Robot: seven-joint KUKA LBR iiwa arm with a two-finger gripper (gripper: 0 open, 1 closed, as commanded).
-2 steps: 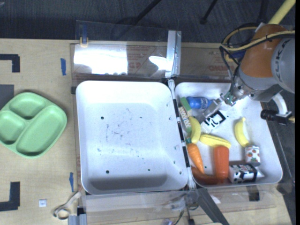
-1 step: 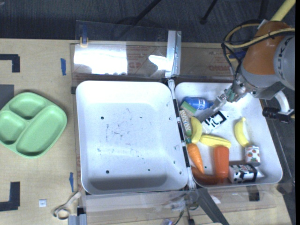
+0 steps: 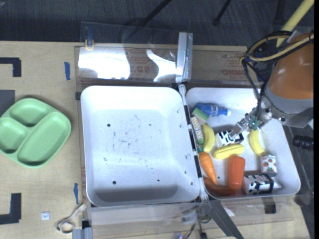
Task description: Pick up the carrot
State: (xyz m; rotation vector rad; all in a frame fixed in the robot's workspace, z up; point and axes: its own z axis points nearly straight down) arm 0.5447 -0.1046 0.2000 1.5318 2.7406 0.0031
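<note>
From where I stand the arm leans in over the right-hand bin, and its gripper hangs above the clutter with nothing caught in it; whether it is spread or closed I cannot tell, as it is small and muddled against what lies beneath it. The carrot lies at the left side of that same bin, right against the wall shared with the left-hand bin, its thin end pointing toward the near edge. Just beside it on the right is an orange cylinder-like piece, and above it a yellow banana-shaped piece and a second one lying crosswise. A blue and white bottle sits at the far side, a third yellow piece is near the gripper, and a black-and-white spotted item rests at the near right. To my eye this is the approach step, with the carrot not yet touched and the gripper a fair way up and to the right of it. The next move, I would say, calls for travelling toward the dividing wall and lining up across the carrot's body, with care, since the wall and the orange piece crowd it on both sides. A green divided plate sits on the table, well apart on the left.
</note>
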